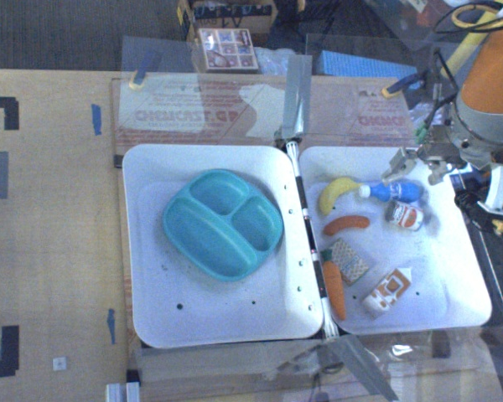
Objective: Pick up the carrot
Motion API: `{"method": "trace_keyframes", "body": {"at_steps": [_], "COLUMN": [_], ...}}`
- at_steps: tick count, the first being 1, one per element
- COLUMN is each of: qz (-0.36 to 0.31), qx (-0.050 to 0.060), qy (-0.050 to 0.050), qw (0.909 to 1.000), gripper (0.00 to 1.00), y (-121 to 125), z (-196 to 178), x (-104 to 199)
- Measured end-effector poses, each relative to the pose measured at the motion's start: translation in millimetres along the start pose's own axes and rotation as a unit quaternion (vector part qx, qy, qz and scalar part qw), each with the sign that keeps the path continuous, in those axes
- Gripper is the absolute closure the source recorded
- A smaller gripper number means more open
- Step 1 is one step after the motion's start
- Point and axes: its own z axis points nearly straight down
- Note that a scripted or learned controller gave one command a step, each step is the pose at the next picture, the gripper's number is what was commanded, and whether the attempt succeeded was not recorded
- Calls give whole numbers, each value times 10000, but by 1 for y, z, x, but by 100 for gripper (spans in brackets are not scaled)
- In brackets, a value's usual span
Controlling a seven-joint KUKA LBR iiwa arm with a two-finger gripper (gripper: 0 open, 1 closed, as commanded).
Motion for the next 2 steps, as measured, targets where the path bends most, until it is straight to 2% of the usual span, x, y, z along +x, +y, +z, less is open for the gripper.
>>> {"method": "trace_keyframes", "body": {"at_steps": [1, 2], "qz": [-171, -1657], "qx": [-94, -22], "qy": [-38, -12], "qw": [9998, 9862], "gripper": [0, 0], "y": [-15, -68], "z": [100, 121], "x": [13, 13]}}
